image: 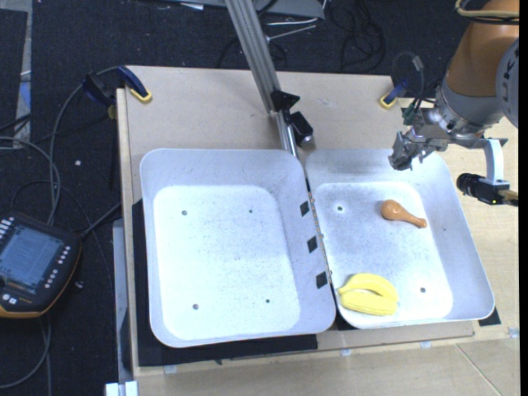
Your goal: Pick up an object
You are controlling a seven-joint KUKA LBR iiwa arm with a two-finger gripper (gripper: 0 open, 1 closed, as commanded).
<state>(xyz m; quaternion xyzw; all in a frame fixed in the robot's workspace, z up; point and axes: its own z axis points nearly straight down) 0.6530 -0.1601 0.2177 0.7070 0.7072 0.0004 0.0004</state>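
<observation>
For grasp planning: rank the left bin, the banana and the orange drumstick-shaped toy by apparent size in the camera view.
1. left bin
2. banana
3. orange drumstick-shaped toy, somewhat smaller than the banana; it lies farther from the camera, so that gap is unsure.

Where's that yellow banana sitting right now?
The banana lies in the right-hand bin, near its front edge, well below the small orange drumstick-shaped toy and far from the hand.

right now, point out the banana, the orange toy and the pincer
banana (368, 294), camera view, middle of its curved body
orange toy (396, 212), camera view, its rounded thick end
pincer (402, 159), camera view, its dark tip
</observation>
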